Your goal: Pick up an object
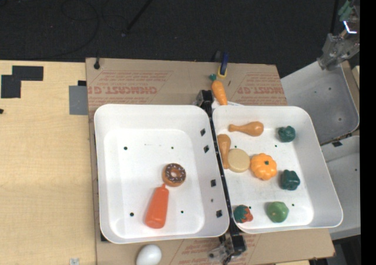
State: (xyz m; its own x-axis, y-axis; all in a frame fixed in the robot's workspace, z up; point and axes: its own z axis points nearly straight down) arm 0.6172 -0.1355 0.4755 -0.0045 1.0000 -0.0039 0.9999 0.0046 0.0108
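Observation:
The left bin (111, 140) holds a chocolate donut (174, 174) and, just below it, an orange-red bottle shape (157, 206) lying down. The right bin (320, 199) holds a tan drumstick (247, 128), a tan disc (238, 160), an orange pumpkin (264, 166), two dark green pieces (286, 134) (289, 180), a light green pepper (277, 211) and a red-green piece (242, 214). A grey part that looks like my gripper (338, 52) hangs at the far top right, well off both bins, with nothing seen in it.
An orange carrot-like piece (219, 92) lies on the cardboard behind the bins, near a blue and yellow clamp (222, 65). A white egg (148, 254) sits in front of the left bin. A black divider (212, 158) runs between the bins.

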